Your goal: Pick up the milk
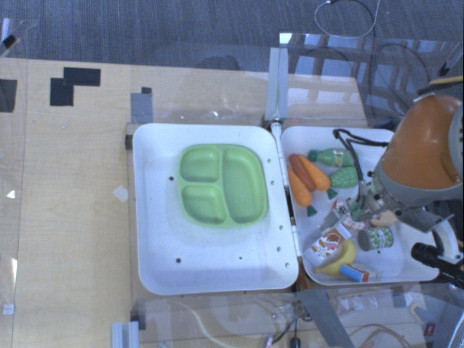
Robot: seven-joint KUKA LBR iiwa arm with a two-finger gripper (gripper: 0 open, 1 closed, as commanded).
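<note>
The left bin (156, 267) holds one green divided plate (222, 185), lying flat near its centre with three compartments.

The right bin (304, 140) holds the loose food items. Two carrots (304, 177) lie side by side at its 9 o'clock edge. A green bottle (328, 156) lies on its side toward 12 o'clock, with a dark green vegetable (345, 177) just beside it. The milk (328, 243), a small carton lying tilted, sits toward 6 o'clock, touching a banana (339, 260). A small tube (358, 272) lies just beside the banana at 5 o'clock. A can (376, 238) stands at 3 o'clock of the milk.

The end effector (360, 210) is low over the bin, near the milk at its 1 o'clock. Its opening cannot be determined, nor any contact with an item.
</note>
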